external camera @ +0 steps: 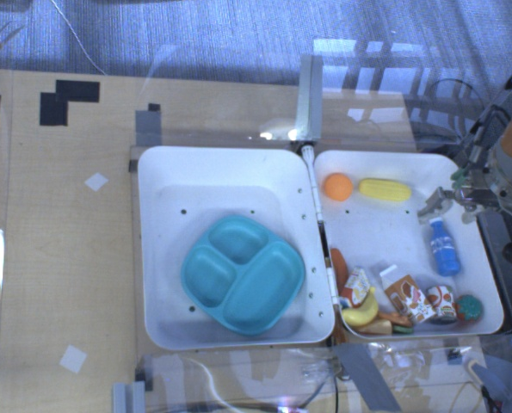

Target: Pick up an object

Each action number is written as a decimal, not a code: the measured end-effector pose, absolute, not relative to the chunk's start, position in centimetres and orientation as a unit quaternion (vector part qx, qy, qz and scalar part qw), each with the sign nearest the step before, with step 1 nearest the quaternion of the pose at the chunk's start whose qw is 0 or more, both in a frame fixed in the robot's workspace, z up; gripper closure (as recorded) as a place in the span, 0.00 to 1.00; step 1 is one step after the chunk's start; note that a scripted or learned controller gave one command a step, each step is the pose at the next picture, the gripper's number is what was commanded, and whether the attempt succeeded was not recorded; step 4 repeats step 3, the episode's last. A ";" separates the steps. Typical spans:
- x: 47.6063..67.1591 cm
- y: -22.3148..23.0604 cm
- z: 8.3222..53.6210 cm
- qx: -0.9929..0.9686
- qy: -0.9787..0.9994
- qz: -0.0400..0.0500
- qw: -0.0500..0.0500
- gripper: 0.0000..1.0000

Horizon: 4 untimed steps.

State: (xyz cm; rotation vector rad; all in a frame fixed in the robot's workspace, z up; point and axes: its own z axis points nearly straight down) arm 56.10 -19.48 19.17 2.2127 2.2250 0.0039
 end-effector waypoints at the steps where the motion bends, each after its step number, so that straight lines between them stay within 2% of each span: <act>1: 55.3 -20.4 9.7 0.692 0.721 0.002 0.003 0.00; 2: 55.5 -20.4 10.8 0.692 0.722 0.003 0.005 1.00; 3: 64.6 -16.2 18.4 0.767 0.642 0.002 0.003 1.00; 4: 64.6 -16.2 18.4 0.767 0.642 0.002 0.003 1.00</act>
